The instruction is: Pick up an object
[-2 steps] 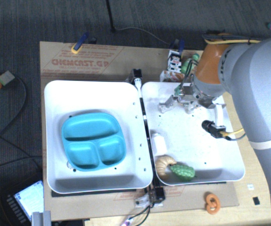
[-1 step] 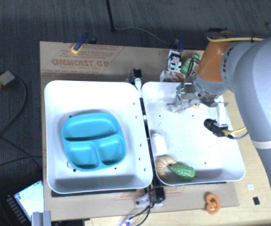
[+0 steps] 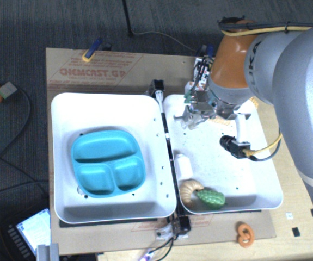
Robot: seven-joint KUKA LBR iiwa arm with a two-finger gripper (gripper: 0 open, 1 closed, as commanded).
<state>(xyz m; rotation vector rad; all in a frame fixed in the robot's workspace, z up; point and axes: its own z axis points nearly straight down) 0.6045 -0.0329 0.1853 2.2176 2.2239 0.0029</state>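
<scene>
Pincer (image 3: 195,115): low over the far left part of the right bin (image 3: 265,197), hanging from the grey arm (image 3: 287,64) with its orange band; whether it is open or closed I cannot tell from this slanted view, and nothing can be made out in its grip.
Beneath pincer: bare white bin floor with a few dark specks; no object sits right under it.
Nearest object: a small white piece (image 3: 183,165) against the divider, on the near side of the pincer and apart from it.
Other candidates: a tan ring-shaped item (image 3: 189,189) and a green bumpy toy (image 3: 210,198), touching each other in the near left corner of the same bin, well apart from the pincer.
Cable and plug: a black fitting with a yellow lead (image 3: 238,147) hangs off the wrist over the bin's middle.
Left bin (image 3: 63,105): holds a blue divided plate (image 3: 108,162), lying flat.
Desk (image 3: 91,72): brown board carrying both bins; a small orange ring (image 3: 245,234) lies on it outside the right bin's near edge.
Progress: by my reading nothing is picked up yet; every object rests on a surface.
What is left: choosing a target, travelling toward the near side, descending, closing and lifting.
</scene>
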